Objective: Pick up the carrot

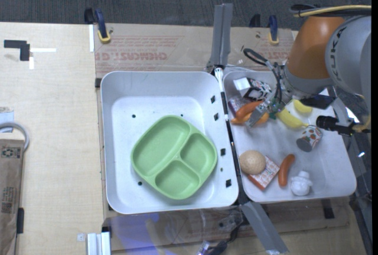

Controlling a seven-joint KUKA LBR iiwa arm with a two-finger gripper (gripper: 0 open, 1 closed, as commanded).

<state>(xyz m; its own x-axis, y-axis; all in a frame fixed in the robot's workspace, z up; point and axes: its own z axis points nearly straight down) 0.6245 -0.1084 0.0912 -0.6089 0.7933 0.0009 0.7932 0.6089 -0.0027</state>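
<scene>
Carrot (247,111) lies in the upper left part of the right-hand bin (331,189), close to the wall that divides the two bins, its orange length slanting up toward the right. The gripper (264,113) of the grey KUKA arm (331,53) is down at the carrot's right end, and its grey fingertips (257,119) appear to touch the vegetable; the view is too crowded there to say whether the fingers are spread or closed, or whether the carrot sits between them. A small black-and-white packet (255,91) rests just above the carrot, partly under the wrist. A banana (289,119) lies just right of the gripper, with a yellow lemon-like piece (302,107) beside it. Nearer the front of the same bin are a round tan ball (253,162) on a small orange-and-white box (267,173), a red sausage (285,169), a small white figure (300,184) and a grey patterned cup (309,138). The left-hand bin (118,130) holds a green divided plate (173,157) with three compartments. Both bins sit on a pale wooden bench (47,106).
</scene>
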